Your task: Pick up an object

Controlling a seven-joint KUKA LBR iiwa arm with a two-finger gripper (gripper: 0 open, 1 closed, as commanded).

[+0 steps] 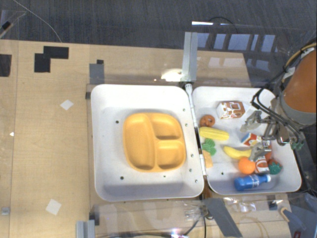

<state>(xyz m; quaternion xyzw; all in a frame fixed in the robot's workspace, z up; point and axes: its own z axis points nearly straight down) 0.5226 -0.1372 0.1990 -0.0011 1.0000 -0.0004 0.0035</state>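
Leftward, a yellow divided tray sits alone in its bin; the right bin holds corn, banana and orange. Nothing looks lifted yet; the gripper hovers just above them, grip unreadable.

A banana lies flat among toys in the right bin, beside an orange.

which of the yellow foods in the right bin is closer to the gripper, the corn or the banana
The banana. It lies just left of the gripper, beside the orange; the corn sits farther left, near the bin divider.
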